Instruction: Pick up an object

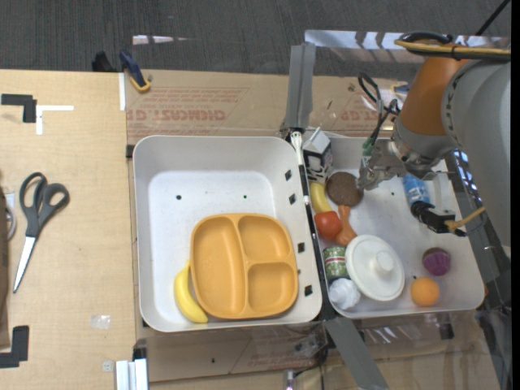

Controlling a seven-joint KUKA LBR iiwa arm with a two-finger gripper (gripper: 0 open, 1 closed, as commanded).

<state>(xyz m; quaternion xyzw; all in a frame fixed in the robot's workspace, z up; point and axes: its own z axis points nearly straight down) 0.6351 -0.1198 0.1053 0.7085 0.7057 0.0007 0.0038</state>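
My gripper hangs low over the back of the right bin, just right of a brown round disc; I cannot tell whether it touches the disc. Nothing shows between its tips. Around it lie a small white-and-black carton, a yellow piece, a red tomato, an orange carrot and a blue bottle, partly hidden by the wrist. Nearer the front sit a green can, a white lidded bowl, an orange and a purple fruit.
The left bin holds a yellow divided plate with a banana tucked under its left edge. Scissors lie on the bench far left. A white bottle cap sits at the right bin's front left corner.
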